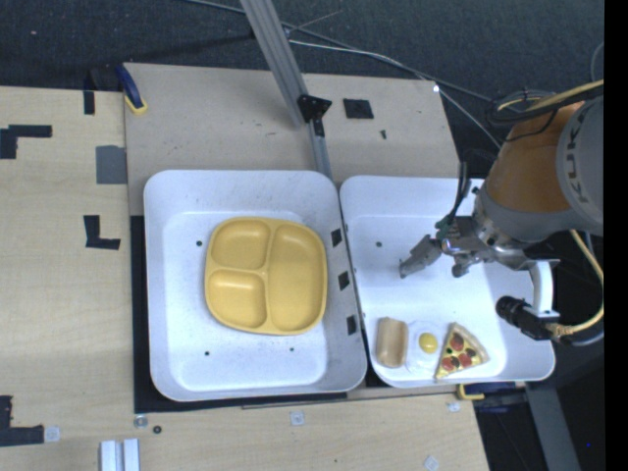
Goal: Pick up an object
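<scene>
The bench (245, 116) is carrying two shallow white bins side by side. The left bin (167, 263) is the larger in view; the right bin (392, 199) is lying against its right edge.

The arm (535, 180), grey with an orange band, is reaching in from the right and is hanging over the right bin's upper right area.

A yellow divided plate (266, 275) with three compartments is lying flat near the centre of the left bin, apart from every wall.

The gripper (437, 256) is pointing leftward over the middle of the right bin. One finger (420, 257) is extending out to the left and a second is showing lower right of it, so the fingers are standing spread apart. Nothing is sitting between them.

Three toy food items are lying in a row along the near wall of the right bin, well below the fingers:
- A pizza slice (460, 350) with red and green toppings is lying at the right end of the row, its tip pointing up.
- A hot dog bun (392, 341), tan in colour, is lying at the left end.
- A fried egg (426, 343), white with a yellow yolk, is lying between these two, touching or just beside both.

None of these items is touching the gripper.
</scene>
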`<state>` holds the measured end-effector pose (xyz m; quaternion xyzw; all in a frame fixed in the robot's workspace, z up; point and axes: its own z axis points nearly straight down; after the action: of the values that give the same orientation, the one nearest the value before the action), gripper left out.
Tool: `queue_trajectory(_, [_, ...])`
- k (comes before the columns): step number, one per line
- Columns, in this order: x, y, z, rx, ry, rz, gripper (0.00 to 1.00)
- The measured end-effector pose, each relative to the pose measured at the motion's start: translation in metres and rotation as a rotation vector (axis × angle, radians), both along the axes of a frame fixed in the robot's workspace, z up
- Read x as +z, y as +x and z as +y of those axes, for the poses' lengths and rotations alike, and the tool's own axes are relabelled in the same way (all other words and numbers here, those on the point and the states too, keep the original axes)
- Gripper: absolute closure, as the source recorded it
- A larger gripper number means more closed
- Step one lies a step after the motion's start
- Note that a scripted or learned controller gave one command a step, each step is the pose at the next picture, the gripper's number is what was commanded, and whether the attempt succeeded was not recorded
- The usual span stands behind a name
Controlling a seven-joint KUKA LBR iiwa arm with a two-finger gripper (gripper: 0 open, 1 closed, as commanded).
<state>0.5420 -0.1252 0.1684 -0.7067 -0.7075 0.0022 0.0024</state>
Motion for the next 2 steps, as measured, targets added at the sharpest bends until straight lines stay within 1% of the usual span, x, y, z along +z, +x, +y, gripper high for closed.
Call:
queue_trajectory(1, [-0.062, -0.008, -0.004, -0.001, 0.001, 0.003, 0.0])
queue_trajectory(2, [-0.049, -0.006, -0.003, 0.001, 0.001, -0.002, 1.0])
